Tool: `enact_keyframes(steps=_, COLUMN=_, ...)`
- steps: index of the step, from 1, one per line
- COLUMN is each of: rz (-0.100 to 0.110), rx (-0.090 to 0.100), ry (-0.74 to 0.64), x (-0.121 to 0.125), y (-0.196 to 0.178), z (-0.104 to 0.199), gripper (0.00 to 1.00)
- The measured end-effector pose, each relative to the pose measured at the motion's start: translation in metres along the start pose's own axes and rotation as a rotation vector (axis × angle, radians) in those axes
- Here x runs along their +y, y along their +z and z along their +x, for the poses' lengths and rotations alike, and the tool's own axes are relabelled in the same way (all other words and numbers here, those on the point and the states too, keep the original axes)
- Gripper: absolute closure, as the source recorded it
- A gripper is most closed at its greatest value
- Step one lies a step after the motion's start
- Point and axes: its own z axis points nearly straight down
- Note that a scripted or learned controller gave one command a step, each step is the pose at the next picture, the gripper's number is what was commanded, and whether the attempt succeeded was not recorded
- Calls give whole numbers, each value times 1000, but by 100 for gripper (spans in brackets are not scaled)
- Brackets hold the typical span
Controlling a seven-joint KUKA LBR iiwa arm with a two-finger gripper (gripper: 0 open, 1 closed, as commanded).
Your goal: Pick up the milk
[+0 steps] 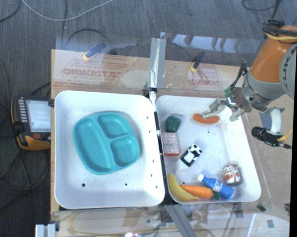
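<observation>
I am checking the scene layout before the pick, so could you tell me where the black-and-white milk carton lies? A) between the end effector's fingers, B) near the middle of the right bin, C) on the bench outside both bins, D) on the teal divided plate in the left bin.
B: the milk carton lies near the middle of the right bin, apart from the end effector, which is over the orange sausage.

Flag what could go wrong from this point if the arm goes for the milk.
1. The gripper sits at the right bin's far side, over the orange sausage-shaped item, well away from the milk carton; closing there would likely grab the wrong object.
2. The milk carton lies tilted on its side near the pink box, so fingers may slip off or nudge the box.
3. Banana, carrot and blue bottle lie just beyond; an overshoot could scatter them.
</observation>
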Motion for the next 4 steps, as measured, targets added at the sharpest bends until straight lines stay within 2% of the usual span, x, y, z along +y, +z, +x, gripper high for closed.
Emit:
enact_keyframes(steps=1, rz=1, rx=0, ry=-137, x=-56, y=68, z=48, gripper=0)
enact_keyframes(steps=2, rz=-26, rx=-11, ry=-18, x=-84, y=105, z=60, gripper=0)
enact_keyframes(steps=3, rz=-27, rx=-7, ry=-22, x=-83, y=95, z=63, gripper=100)
enact_keyframes(steps=4, rz=1, rx=-1, ry=-160, x=-139, y=18, z=139, gripper=100)
